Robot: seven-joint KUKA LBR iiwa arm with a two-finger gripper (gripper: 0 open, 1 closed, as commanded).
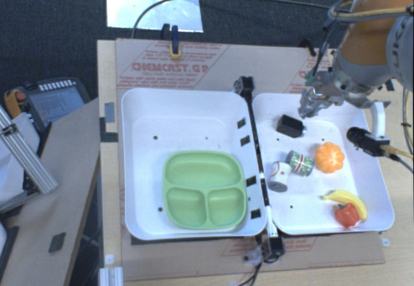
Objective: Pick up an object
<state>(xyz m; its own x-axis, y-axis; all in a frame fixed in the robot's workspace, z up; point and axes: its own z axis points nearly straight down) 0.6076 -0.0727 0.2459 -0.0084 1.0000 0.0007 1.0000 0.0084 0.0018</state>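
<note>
The right bin [365, 213] holds a black block [290, 125], a green-and-white can [300, 162] lying on its side, a small white cup [279, 176], an orange [330, 157], a banana [347, 198] and a red pepper [347, 215]. My gripper [313, 105] hangs over the bin's far edge, just up and right of the black block. Nothing shows between its fingers.
The left bin [142, 149] holds a green divided plate [204, 189]. A black divider strip [253, 149] runs between the two bins. A black cylinder [363, 139] sticks in from the arm at the right bin's right side. Cardboard [194, 65] lies under both bins.
</note>
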